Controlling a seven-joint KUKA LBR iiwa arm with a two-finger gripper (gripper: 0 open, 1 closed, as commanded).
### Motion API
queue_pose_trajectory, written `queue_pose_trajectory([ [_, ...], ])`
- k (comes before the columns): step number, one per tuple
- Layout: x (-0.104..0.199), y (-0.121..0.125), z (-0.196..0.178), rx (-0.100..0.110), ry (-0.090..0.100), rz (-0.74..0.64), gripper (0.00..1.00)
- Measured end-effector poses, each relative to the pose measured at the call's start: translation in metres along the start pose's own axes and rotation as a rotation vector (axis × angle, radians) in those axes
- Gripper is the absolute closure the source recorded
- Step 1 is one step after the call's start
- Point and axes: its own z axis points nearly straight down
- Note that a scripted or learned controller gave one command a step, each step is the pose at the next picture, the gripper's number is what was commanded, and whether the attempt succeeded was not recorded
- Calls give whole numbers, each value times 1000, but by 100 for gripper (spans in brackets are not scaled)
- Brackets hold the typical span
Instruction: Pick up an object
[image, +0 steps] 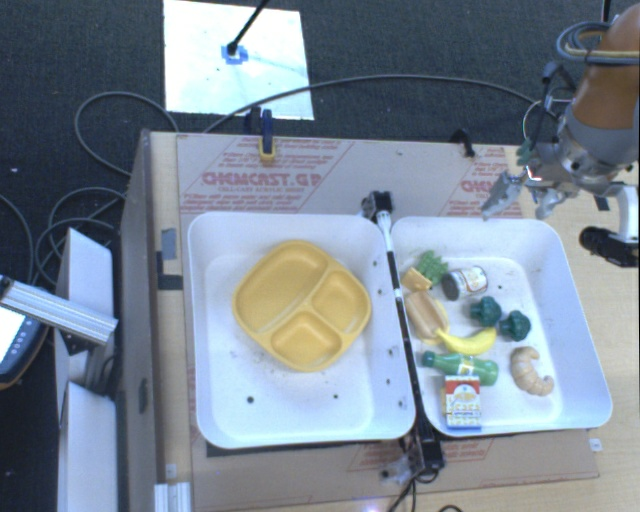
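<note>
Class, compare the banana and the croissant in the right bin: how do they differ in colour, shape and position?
The banana is bright yellow; the croissant is pale tan. The banana is slim and smooth, the croissant thicker and ridged. The banana lies mid-bin, against the green bottle; the croissant lies apart, nearer the bin's right wall. Both are curved toy foods lying flat in the right bin.

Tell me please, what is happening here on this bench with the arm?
The grey arm's two-finger gripper hangs with open fingers above the far edge of the right white bin, holding nothing. That bin holds small toy foods, among them a yellow plastic banana, a green bottle and a tan croissant. The left white bin holds a yellow divided plate. Nothing is picked up yet.
</note>
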Motion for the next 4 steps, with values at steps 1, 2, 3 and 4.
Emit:
queue_pose_trajectory([
  [1,51,-21,121,3,2,-1,0],
  [2,54,-32,169,0,0,2,0],
  [3,23,-76,170,2,0,2,0],
  [4,57,-19,169,-2,-1,0,0],
])
